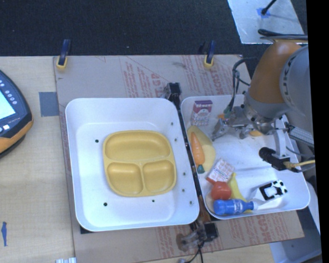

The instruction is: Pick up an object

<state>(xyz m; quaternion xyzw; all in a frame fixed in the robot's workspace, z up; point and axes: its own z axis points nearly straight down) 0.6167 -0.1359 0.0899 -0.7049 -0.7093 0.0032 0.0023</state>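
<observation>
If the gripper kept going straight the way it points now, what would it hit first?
Most likely bare floor of the right bin, since the gripper seems aimed downward with a leftward slant. Depth is unclear; the carrot lies next along that slant.

Bench (31,219): cardboard sheet (144,74) under 2 white bins (80,161); pendant (2,116) left.
</observation>
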